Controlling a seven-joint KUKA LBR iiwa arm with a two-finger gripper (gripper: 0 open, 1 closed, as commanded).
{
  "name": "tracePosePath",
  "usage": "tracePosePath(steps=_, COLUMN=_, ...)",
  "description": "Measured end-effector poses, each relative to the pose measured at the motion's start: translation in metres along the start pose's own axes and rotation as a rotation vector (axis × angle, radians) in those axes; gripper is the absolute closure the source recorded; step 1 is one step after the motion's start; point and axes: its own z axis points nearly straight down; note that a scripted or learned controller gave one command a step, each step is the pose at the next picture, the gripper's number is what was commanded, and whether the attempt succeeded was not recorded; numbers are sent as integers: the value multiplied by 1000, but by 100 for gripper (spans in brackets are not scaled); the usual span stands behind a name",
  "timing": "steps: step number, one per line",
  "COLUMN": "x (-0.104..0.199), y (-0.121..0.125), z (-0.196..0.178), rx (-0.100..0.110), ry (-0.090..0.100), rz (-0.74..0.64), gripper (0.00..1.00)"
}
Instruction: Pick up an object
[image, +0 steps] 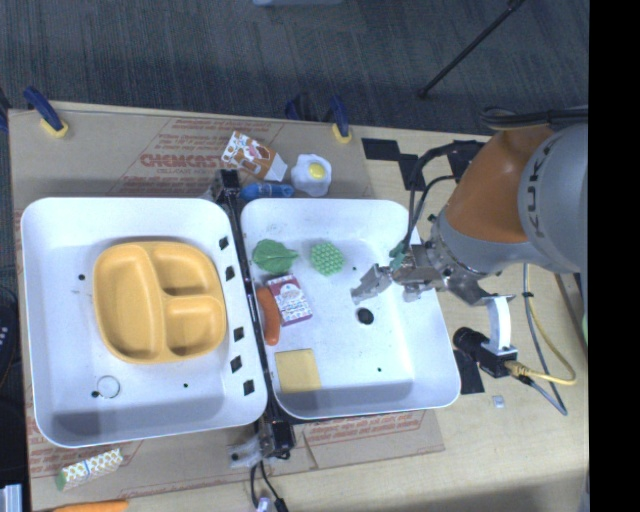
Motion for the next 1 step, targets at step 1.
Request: tracePosePath(steps=1, x=70, y=-33, z=110, rx=0, ry=0, rz=-33, gripper=0)
